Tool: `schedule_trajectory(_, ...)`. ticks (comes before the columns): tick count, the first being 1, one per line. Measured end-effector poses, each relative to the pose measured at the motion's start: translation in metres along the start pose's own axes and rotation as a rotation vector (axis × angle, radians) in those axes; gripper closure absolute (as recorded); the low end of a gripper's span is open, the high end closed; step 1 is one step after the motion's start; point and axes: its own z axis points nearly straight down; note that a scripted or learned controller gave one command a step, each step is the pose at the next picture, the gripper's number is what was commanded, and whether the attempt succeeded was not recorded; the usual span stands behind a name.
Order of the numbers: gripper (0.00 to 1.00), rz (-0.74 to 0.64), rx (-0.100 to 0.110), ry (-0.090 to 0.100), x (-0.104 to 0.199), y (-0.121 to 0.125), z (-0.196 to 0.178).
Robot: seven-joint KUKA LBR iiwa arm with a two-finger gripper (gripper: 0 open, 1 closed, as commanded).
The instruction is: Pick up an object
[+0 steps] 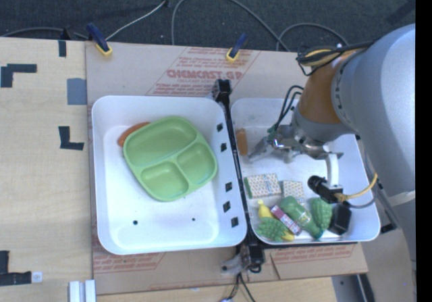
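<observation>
Light wooden bench (pixel 40 179), marked with dark tape pieces (pixel 67 138). On it lay a brown cardboard sheet (pixel 196 74), clipped at the far edge by two yellow clamps (pixel 236 51). Bore two white bins (pixel 111 226) side by side, touching.

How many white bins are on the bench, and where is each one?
2. The left bin holds a green divided plate. The right bin holds small items, with the end effector above it.
</observation>
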Motion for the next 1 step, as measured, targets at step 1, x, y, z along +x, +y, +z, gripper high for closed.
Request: schedule_trajectory(1,1.0,0.0,0.003,-0.003,-0.0012,-0.0005,-0.0082)
